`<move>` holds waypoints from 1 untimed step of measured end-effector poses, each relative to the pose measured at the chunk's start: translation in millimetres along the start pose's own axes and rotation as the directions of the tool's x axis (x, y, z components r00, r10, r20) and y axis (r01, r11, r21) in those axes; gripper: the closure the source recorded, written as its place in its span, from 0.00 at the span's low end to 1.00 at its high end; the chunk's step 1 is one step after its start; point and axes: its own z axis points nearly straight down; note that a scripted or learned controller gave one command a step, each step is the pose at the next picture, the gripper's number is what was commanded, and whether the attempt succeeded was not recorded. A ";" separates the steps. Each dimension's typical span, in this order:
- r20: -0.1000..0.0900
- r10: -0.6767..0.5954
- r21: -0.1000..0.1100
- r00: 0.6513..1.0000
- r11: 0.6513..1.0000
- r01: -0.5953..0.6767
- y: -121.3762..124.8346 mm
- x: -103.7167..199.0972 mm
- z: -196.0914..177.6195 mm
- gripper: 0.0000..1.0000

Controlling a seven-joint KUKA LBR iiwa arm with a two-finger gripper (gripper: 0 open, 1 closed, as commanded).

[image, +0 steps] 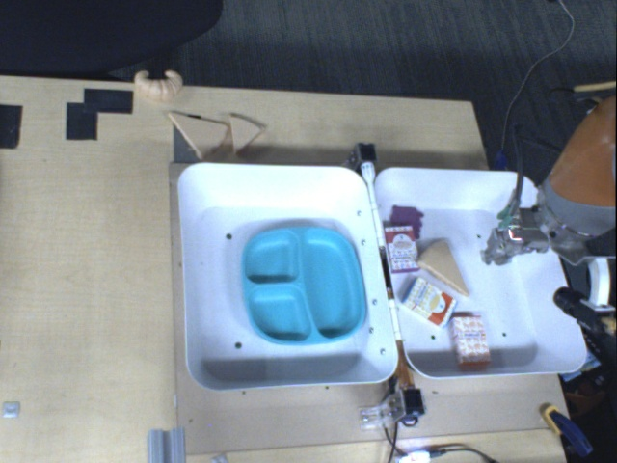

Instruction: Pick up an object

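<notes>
over right bin (540, 355), fingers (503, 244) empty

no text, brand or number can be read anywhere. the purple and white carton (402, 239), the small white box with an orange and green print (427, 300) and the red patterned box (469, 339) in the right bin (540, 350) all carry printed labels, but the print is too small and blurred to make out. the blue divided tray (302, 283) in the left bin (207, 258) is plain.
</notes>
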 end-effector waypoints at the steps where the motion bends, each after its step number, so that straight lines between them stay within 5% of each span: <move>1: 0.001 0.005 -0.001 1.000 1.000 -0.005 -72.0 -34.7 -20.8 1.00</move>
